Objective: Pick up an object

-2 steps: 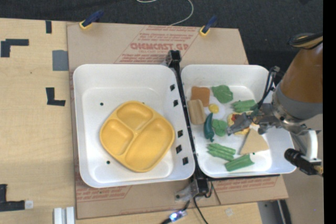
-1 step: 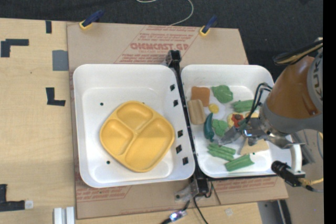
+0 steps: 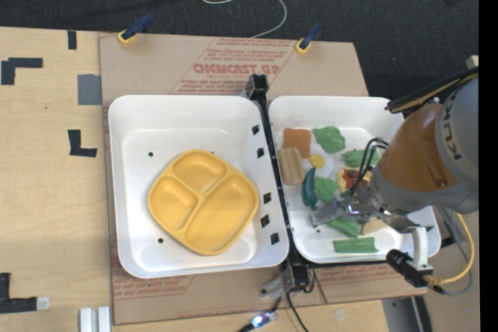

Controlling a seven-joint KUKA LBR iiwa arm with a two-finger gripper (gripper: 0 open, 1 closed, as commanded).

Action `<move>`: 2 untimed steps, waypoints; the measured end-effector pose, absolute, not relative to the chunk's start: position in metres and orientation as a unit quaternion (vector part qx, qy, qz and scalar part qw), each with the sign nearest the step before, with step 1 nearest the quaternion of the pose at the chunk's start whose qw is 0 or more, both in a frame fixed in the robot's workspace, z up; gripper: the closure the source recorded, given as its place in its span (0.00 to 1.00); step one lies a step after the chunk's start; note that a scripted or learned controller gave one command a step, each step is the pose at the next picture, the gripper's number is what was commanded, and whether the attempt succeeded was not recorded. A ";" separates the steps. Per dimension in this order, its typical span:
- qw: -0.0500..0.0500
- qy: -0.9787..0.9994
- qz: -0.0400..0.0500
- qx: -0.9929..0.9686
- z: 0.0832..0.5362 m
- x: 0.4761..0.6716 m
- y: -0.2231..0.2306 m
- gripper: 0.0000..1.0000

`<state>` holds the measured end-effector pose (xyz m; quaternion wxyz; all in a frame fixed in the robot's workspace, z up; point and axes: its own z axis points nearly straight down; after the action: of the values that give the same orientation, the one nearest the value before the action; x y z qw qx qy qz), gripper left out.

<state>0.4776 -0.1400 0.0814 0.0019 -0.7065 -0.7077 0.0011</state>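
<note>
The arm (image 3: 424, 159) enters from 3 o'clock and reaches down into the right bin (image 3: 373, 106). The end effector (image 3: 342, 207) sits low among the bin's contents, at about 7 o'clock from the orange band (image 3: 412, 152). Whether it is spread or pressed together cannot be told; the wrist covers most of it, and nothing is clearly seen held.

Right bin contents:
- orange block (image 3: 296, 139) at 10 o'clock of the bin
- tan block (image 3: 290, 165) just below it
- green leafy piece (image 3: 328, 139) at 12 o'clock
- small yellow piece (image 3: 317, 161) below that
- dark teal piece (image 3: 310, 188), possibly touching the end effector
- green stick (image 3: 354, 246) at 6 o'clock, near the bin's front wall

The left bin (image 3: 124, 120) holds a yellow divided plate (image 3: 204, 200), lying flat at its centre. Both bins rest on cardboard (image 3: 156, 66) on the tabletop (image 3: 47, 190).
</note>
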 end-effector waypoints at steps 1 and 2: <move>0.002 -0.707 0.002 -0.707 0.093 0.477 -0.141 1.00; 0.000 -0.707 0.000 -0.707 0.154 0.475 -0.141 1.00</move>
<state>0.4751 -0.1409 0.1535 0.0002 -0.7067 -0.7075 0.0000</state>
